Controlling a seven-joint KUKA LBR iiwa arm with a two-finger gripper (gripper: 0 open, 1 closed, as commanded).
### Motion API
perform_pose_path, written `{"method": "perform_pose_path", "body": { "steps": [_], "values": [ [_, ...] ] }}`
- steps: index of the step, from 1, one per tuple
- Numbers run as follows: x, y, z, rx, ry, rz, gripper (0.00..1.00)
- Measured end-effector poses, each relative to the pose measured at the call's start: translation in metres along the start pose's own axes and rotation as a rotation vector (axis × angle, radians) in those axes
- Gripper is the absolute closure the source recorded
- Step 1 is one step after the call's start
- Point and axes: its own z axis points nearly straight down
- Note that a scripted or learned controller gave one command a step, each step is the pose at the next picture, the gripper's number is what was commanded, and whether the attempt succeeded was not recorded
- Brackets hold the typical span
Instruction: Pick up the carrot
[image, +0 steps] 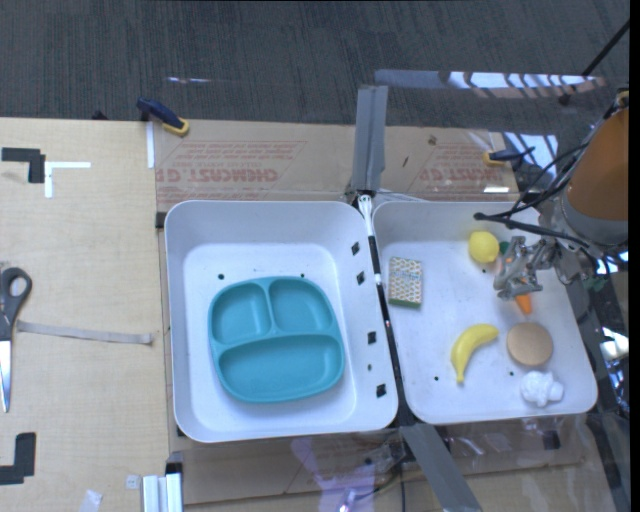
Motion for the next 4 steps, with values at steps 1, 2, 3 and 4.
{"method": "perform_pose_path", "body": {
  "steps": [1,2,3,4],
  "values": [
    [0.051,0.0,-0.018,-0.007,0.009,-0.527,1.0],
    [0.088,0.037,0.014,-0.012,0.008,-0.991,1.0],
    [0.083,0.04,0.012,-0.007,-0.005,-0.994,0.0],
    [0.119,0.062,0.02,-0.011,0.008,-0.997,0.0]
  ]
}}
